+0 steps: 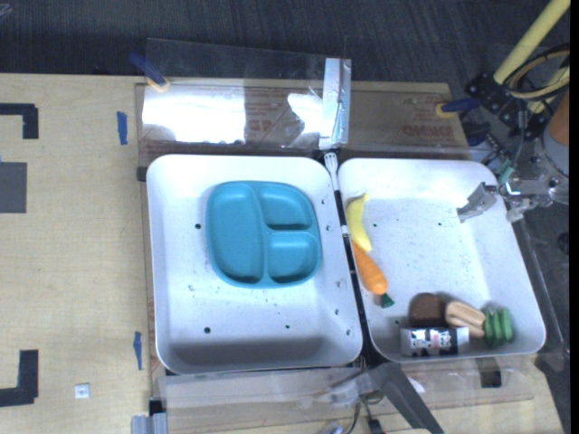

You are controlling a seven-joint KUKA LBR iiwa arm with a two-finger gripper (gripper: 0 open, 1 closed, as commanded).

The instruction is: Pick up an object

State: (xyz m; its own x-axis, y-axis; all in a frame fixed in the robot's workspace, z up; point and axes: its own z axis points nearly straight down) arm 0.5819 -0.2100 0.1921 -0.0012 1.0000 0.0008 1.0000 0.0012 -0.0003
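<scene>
Pincer (493, 197) sits at the upper right rim of the right bin (425, 229), and I cannot tell how it is set from this slant. Nothing is in it that I can see. My likeliest target, the banana (358, 221), lies well to its left against the bin's dividing wall, touching the carrot (372, 274) just below it. Both look like light, stiff plastic toys, smooth and apt to slip. I'd take the banana across its narrow middle. Further below the pincer cluster a small bottle (435, 339) and toy foods. Far left sits a blue plate (263, 233).
</scene>
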